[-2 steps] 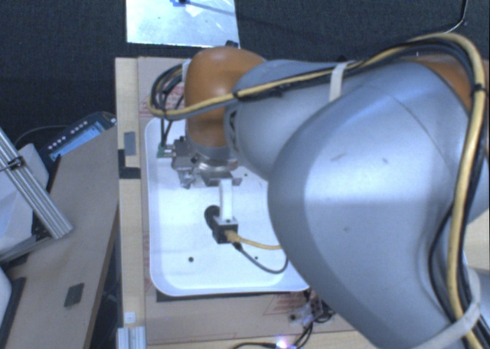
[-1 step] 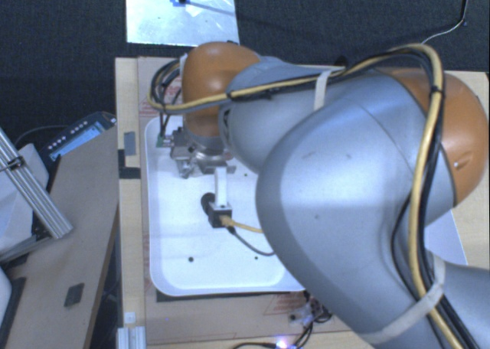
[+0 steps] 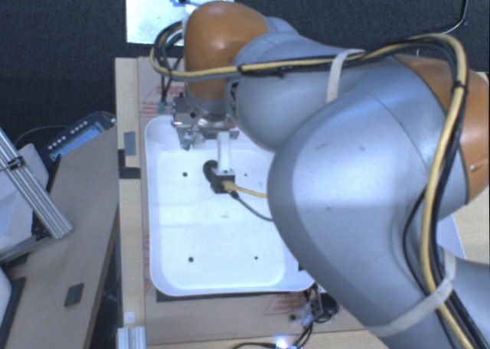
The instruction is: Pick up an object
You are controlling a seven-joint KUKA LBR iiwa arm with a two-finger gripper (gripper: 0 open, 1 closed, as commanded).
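My gripper [image 3: 194,138] hangs low over the far left part of the left white bin [image 3: 172,263], close to its back wall. The orange band of the wrist [image 3: 218,41] sits right above it. The white floor around the gripper shows a few small dark dots [image 3: 186,175]. The big grey arm [image 3: 360,187] covers the right side of this bin and everything beyond it.
The bin's near rim [image 3: 222,288] and left wall [image 3: 147,202] border the wooden bench [image 3: 130,263]. A slanted metal rail [image 3: 34,194] and a grey device [image 3: 76,135] stand off the bench to the left. A white sheet [image 3: 153,3] lies behind.
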